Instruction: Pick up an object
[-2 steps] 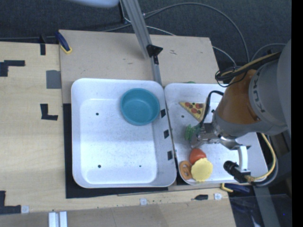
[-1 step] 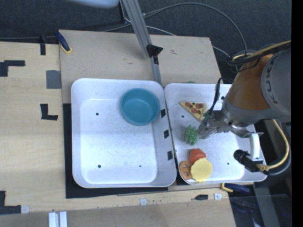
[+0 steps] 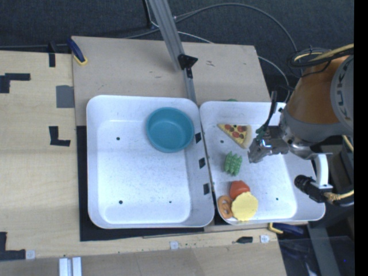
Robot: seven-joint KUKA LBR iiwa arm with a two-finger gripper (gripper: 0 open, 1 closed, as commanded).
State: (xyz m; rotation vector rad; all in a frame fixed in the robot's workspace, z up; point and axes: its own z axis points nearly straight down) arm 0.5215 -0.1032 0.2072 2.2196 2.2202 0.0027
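Nearest the camera looms the grey arm (image 3: pixel 322 105) with its orange band, reaching in from the right over the right bin (image 3: pixel 287 209); at its tip the gripper (image 3: pixel 260 151) hangs above the bin's upper middle; I cannot tell how its jaws stand, and nothing shows between them. Just left of it lies the pizza slice (image 3: pixel 234 132), its long axis running roughly left to right, the narrow tip toward the left and the crust end toward the gripper, near it but apart. Below that sits a small green ridged piece (image 3: pixel 233 163), its long axis roughly up and down. Farther down, near the bin's front left corner, a red piece (image 3: pixel 239 187) touches a yellow piece (image 3: pixel 245 206), with an orange round piece (image 3: pixel 224 207) just beside them. Over in the left bin (image 3: pixel 115 206) a blue bowl (image 3: pixel 169 129) stands upright by the far wall.
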